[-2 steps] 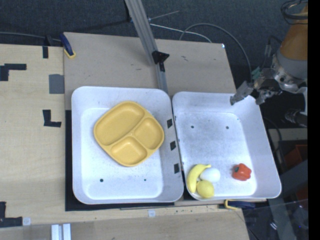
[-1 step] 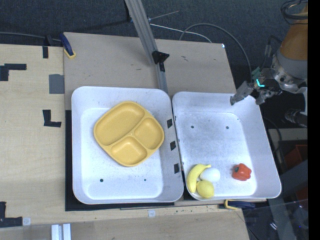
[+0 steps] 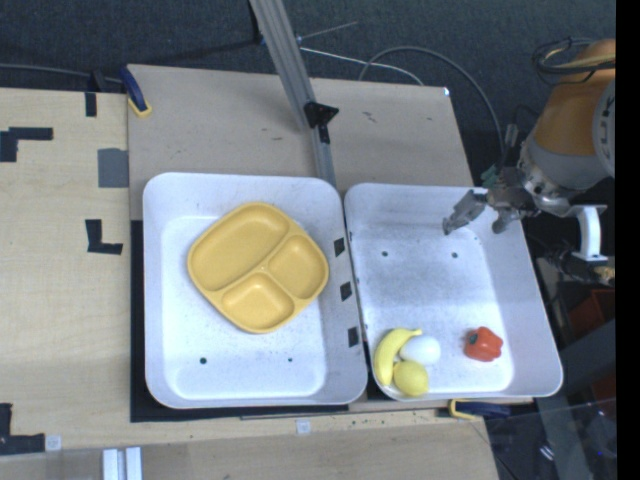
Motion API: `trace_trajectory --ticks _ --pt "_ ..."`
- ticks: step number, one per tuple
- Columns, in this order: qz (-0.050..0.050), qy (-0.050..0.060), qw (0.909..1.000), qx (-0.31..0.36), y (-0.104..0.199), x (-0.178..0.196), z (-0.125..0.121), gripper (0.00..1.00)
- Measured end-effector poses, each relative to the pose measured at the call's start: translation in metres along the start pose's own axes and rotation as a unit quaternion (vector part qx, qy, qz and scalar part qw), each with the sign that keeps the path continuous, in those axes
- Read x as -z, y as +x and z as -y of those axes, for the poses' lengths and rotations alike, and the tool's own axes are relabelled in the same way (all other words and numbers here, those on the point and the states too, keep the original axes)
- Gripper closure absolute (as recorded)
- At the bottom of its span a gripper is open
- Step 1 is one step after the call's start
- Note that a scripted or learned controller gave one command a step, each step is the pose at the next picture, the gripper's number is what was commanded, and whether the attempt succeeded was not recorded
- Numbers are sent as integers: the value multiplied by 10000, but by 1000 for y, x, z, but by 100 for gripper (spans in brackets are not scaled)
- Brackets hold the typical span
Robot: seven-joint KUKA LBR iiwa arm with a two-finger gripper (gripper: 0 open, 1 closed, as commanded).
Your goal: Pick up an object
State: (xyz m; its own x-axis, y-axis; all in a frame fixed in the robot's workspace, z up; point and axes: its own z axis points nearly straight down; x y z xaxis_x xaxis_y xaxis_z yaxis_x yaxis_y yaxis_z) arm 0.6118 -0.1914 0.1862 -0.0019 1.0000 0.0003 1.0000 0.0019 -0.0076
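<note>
Arm [image 3: 572,133] reaches in from the right, wrist bent down. Claw [image 3: 478,216] w/ fingers spread apart, nothing between them.

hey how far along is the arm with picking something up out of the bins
Done: nothing looks picked yet. The banana, white egg, lemon and red pepper all lie at the near end of the right bin, and the yellow divided plate sits in the left bin.
In hand: the gripper is open over the right bin's far edge, with nothing between its fingers.
Left: reach an object, grasp it, lift.
</note>
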Motion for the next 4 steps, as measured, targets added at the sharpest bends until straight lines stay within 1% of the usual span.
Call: trace_trajectory --ticks 1,2,3,4 --pt "2 -6 10000 0 -2 -45 5 0" --pt "6 -16 10000 1 -1 -99 5 0" --pt "3 -27 10000 9 0 -86 4 100" --pt "7 -64 10000 3 6 -27 -3 100"
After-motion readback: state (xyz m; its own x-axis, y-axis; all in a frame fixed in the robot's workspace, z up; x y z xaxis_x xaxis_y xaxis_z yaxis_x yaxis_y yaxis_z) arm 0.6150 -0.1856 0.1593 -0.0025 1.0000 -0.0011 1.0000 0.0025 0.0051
